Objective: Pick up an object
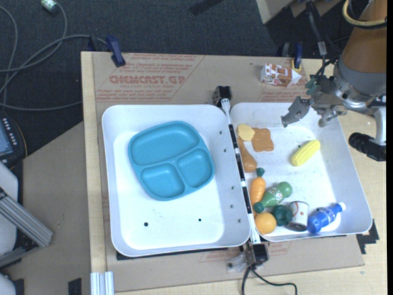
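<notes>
On the tabletop sit two white bins side by side. Over the far end of the right bin hangs the claw. Its two fingers are spread wide, one pointing to the left side of the picture and one nearer the arm. Nothing is between them. The grey arm with its orange band comes in from the right side of the picture.

Below the claw, on the white floor of the right bin, lies a yellow corn cob. It is tilted and sits apart from the other toys. Near the left wall of that bin are a pale yellow piece and an orange-brown piece, touching each other. A long brownish piece lies just under them.

Closer to the near end of the right bin is a bunch of toys packed together: a carrot, a green bottle, a round orange, a small can and a blue bottle.

The left bin holds a blue plate with three parts.

Past the bins, on the tabletop, lies a small red and white box.
</notes>
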